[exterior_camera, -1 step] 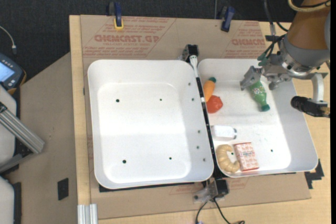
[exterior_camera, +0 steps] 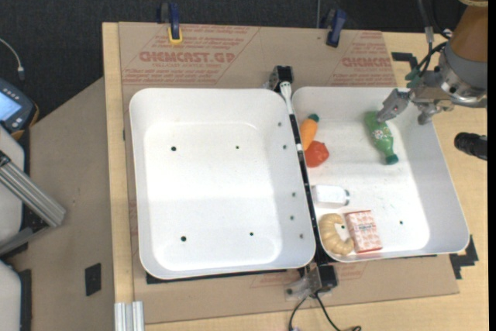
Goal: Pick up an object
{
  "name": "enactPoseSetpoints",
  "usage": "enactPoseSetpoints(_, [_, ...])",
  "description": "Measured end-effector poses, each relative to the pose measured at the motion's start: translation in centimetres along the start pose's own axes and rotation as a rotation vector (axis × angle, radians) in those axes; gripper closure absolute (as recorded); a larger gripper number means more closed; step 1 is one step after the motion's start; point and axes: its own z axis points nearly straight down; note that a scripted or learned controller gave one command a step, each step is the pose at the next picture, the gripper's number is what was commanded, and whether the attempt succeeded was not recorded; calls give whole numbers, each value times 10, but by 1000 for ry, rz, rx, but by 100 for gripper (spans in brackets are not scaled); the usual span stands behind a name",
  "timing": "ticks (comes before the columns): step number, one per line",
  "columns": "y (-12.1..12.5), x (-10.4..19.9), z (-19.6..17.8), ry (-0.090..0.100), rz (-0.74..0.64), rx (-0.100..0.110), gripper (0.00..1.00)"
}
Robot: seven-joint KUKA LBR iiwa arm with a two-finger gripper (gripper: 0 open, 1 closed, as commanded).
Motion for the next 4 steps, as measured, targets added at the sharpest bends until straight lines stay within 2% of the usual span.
enactPoseSetpoints(1, [2, -44, 109, 12, 0, 7, 0])
enactPoseSetpoints(2, [2, -44, 94, 4, -5, 4, 100])
enactPoseSetpoints(3, [3, -44, 84, 2, -5, 1, 100])
enactPoseSetpoints(4, [24, -7, 115, -5, 2, 38, 100])
